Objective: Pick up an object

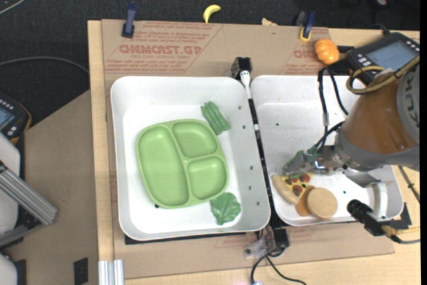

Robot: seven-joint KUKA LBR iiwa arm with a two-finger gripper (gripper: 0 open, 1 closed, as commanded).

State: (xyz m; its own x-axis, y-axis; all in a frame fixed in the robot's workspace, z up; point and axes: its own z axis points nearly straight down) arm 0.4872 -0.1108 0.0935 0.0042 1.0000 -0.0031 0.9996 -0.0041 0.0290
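Observation:
My gripper (312,161) reaches down into the right bin (287,103), near its front left part. A small green leafy piece (293,161) lies right at the gripper's left side, touching or nearly touching it. Just in front of the gripper lie a pizza slice (289,185) and a round tan bun (321,203). In the left bin (127,143) a light green divided plate (181,162) sits in the middle. A dark green ridged piece (215,117) rests at the plate's far right, and a green leafy piece (226,207) at its near right.
The grey and orange arm (380,123) covers the right bin's right half. A small orange toy (326,51) and a yellow banana-shaped toy (211,11) lie on the cardboard behind the bins, with blue clamps (129,20) at the back edge. A black divider runs between the bins.

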